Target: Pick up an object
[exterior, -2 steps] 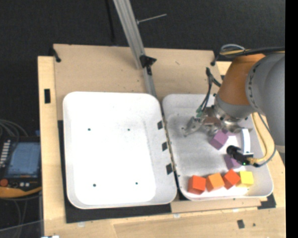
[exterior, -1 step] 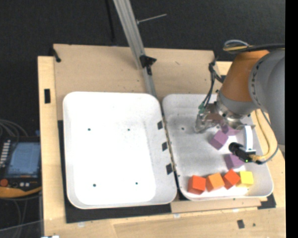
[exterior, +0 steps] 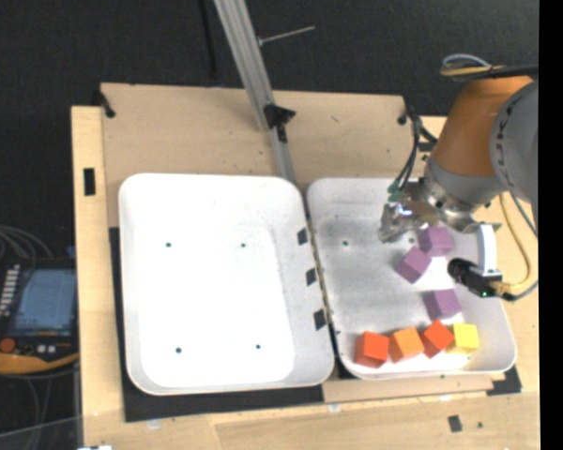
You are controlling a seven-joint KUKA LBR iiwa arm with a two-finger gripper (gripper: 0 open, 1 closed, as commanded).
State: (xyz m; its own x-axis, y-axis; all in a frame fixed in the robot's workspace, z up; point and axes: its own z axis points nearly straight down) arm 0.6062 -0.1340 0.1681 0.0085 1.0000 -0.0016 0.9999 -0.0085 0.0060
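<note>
My gripper (exterior: 397, 221) hangs over the upper middle of the right bin (exterior: 357, 279), at the end of the grey arm with the orange band (exterior: 474, 125). Three purple blocks lie close by: one (exterior: 439, 240) just right of the gripper, one (exterior: 414, 265) below it, and one (exterior: 442, 303) further down. Along the bin's front edge sit a red-orange block (exterior: 372, 348), an orange block (exterior: 406, 343), a red block (exterior: 438, 337) and a yellow block (exterior: 465, 336). I see nothing held in the gripper.
The left bin (exterior: 216, 279) lies beside the right one, with small black clips (exterior: 311, 275) along the shared edge. A slanted metal pole (exterior: 249, 54) rises from the bench behind the bins. A black cable plug (exterior: 469, 275) hangs near the arm's wrist.
</note>
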